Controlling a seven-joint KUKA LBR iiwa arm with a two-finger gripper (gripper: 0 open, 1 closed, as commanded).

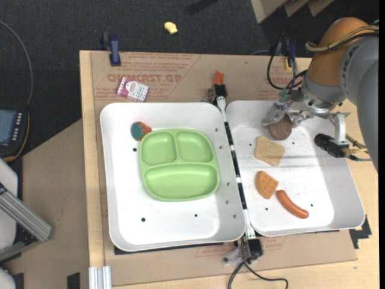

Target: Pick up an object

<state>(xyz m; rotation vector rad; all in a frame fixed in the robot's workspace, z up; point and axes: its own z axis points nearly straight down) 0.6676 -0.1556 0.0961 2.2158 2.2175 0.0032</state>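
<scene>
Brown and round, a small patty-like piece [280,129] sits at the far end of the right bin [337,209], directly under the gripper [283,118]. Arm reaching in from the right, orange band above the wrist, metal fingers down at the piece. Impossible to tell from this slant whether the pincer is spread, closed, or actually clamped on the piece: fingertips blurred into it, no clear gap either side.

Nearer in the same bin: a tan bread-like slab [269,150] just near of the brown piece, an orange waffle-textured wedge [266,184] nearer again, and a reddish sausage [292,205] beside that wedge toward the near right. All apart from one another.

In the left bin [120,209]: a green divided tray [178,164] lying flat in the middle, and a small red-and-teal item [140,130] just off its far left corner.

Step in hand, by the look of it: the grasp itself, at the bottom of the reach over the brown piece. Nothing visibly lifted clear, so pick not yet proven. Next move calls for a firm close squarely across the piece, then a straight rise, keeping clear of the bread slab close by. Risk: a low flat piece slipping out from the fingertips.
</scene>
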